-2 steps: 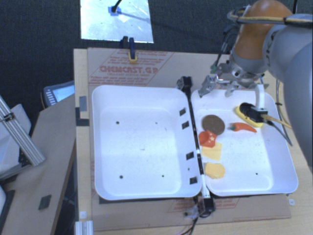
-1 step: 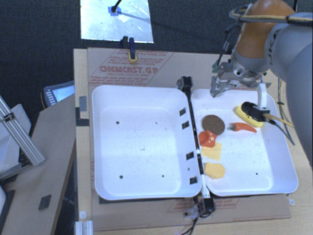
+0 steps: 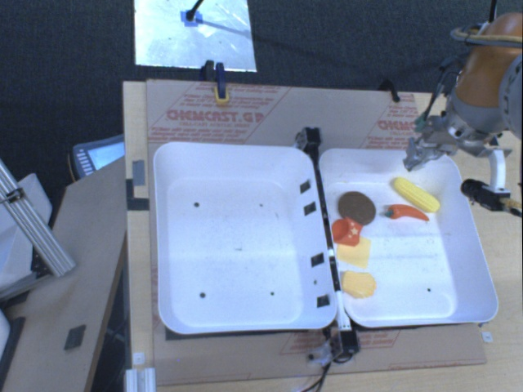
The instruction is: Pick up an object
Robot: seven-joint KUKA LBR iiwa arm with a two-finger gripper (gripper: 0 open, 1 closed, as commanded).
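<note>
The right bin [image 3: 458, 292] holds several toy foods. A yellow corn cob [image 3: 417, 193] lies near its far right, with a red chili pepper [image 3: 406, 212] just in front of it. A brown round patty [image 3: 357, 207] sits by the divider, a red piece [image 3: 347, 232] below it, then a pale yellow cheese slice [image 3: 355, 253] and a yellow-orange chunk [image 3: 359, 284]. My gripper [image 3: 413, 158] hangs over the bin's far edge, just above and behind the corn cob. Nothing shows between its fingers.
The left bin [image 3: 163, 219] lies beside the right one, with black clips [image 3: 309, 209] along the shared divider. Both rest on a cardboard sheet [image 3: 245, 113]. A shiny square plate [image 3: 194, 23] lies beyond the bench.
</note>
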